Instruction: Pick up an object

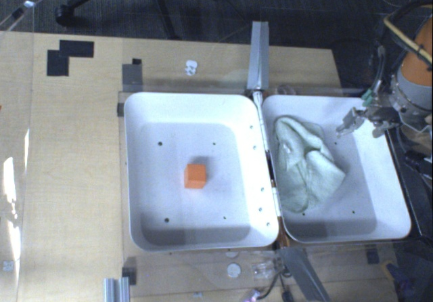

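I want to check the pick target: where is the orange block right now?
The orange block lies near the middle of the left bin, alone, well apart from the crumpled cloth in the right bin.

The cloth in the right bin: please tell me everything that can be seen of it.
The cloth is a pale, greenish-white piece of soft fabric, crumpled into a loose heap with several folds and a raised ridge running across it. It lies in the right bin, toward that bin's left side, close to the wall shared with the other bin. It rests on the bin floor. The claw is up and to its right, apart from it, and does not touch it.
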{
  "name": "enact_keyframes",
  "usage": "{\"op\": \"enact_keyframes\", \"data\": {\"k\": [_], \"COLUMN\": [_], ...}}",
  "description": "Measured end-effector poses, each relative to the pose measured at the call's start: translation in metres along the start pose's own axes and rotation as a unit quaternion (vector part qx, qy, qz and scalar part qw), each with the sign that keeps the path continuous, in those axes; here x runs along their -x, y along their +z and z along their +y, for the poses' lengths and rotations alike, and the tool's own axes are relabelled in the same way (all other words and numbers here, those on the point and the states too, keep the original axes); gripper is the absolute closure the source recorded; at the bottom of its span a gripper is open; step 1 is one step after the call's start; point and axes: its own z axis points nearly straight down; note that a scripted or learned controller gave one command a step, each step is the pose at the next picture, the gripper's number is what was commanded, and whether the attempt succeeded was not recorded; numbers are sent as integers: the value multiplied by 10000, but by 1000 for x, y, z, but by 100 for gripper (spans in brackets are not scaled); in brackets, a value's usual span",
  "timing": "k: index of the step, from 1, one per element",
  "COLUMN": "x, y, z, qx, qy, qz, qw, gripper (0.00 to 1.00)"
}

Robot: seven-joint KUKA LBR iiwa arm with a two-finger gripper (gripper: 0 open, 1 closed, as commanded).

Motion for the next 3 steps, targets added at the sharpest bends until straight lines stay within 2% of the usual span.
{"op": "enact_keyframes", "data": {"k": [1,2,3], "x": [34,33,-49], "y": [125,113,6], "z": [41,43,89], "qx": [-8,15,27], "qy": [239,212,-587], "qz": [-4,-14,-4], "qw": [9997,9998,9983], "gripper": [0,100,100]}}
